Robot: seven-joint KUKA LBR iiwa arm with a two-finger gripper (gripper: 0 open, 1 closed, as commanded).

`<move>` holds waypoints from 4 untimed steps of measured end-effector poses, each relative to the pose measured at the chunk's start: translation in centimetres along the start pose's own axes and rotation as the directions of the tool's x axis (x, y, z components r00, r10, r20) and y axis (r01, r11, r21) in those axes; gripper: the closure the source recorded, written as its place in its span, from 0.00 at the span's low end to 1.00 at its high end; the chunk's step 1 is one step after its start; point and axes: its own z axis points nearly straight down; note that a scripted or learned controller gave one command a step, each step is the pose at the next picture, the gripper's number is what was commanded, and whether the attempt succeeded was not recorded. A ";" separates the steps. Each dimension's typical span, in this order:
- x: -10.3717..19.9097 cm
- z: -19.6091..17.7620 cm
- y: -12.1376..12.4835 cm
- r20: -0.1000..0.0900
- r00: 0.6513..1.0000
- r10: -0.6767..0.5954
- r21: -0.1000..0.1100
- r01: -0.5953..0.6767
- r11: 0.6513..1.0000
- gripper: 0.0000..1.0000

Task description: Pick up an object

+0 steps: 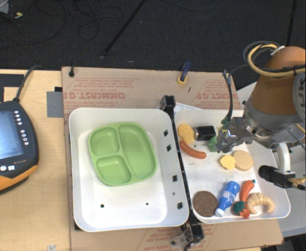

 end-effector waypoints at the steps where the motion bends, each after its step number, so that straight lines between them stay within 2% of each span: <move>1: 5.2 -0.5 -1.8 0.000 1.000 -0.001 0.001 0.001 1.000 1.00; 2: 9.5 0.9 -5.4 0.001 1.000 0.001 0.004 -0.001 1.000 1.00; 3: 12.8 0.0 -6.1 0.002 1.000 0.001 0.000 -0.001 1.000 1.00; 4: 13.4 1.6 -6.8 0.003 1.000 0.006 0.003 -0.006 1.000 1.00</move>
